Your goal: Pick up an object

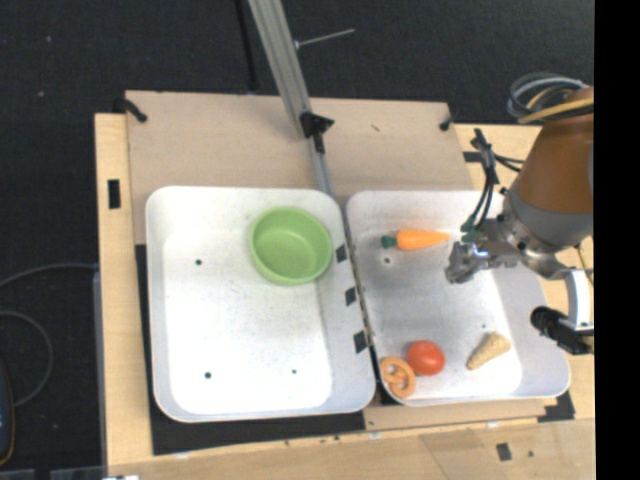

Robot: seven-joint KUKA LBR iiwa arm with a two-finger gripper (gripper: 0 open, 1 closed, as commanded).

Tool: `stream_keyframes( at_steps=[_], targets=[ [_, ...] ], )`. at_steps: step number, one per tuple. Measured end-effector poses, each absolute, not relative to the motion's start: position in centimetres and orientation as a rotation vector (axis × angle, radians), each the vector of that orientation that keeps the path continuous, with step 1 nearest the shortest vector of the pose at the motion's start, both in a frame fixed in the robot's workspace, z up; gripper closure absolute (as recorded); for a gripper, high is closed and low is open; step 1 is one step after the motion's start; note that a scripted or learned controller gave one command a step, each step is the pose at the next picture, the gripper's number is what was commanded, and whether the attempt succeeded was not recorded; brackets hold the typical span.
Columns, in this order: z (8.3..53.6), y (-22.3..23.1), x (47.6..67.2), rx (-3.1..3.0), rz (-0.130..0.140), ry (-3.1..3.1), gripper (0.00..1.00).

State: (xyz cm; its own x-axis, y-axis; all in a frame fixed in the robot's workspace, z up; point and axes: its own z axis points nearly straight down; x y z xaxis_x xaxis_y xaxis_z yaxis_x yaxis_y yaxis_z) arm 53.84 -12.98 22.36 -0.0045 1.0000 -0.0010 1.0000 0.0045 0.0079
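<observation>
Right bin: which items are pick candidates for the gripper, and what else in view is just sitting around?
Pick candidates, right bin:
carrot, closest to the gripper
tomato
pretzel
wedge

Lying about:
green bowl, in the left bin
metal pole, slanting over the bench

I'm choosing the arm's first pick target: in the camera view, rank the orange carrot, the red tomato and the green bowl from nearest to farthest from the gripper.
1. Orange toy carrot, right bin, just left of the gripper.
2. Round red tomato, right bin's near edge.
3. Green plastic bowl, left bin.
</observation>
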Motion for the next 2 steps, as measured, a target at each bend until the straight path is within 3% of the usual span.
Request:
stream_keyframes(
  at_steps=[1,2],
  targets=[
    [24.8,-13.0,54.0,2.213,0.005,2.224,1.0],
    [24.7,-6.8,54.8,2.211,0.005,2.231,1.0]
  ],
)
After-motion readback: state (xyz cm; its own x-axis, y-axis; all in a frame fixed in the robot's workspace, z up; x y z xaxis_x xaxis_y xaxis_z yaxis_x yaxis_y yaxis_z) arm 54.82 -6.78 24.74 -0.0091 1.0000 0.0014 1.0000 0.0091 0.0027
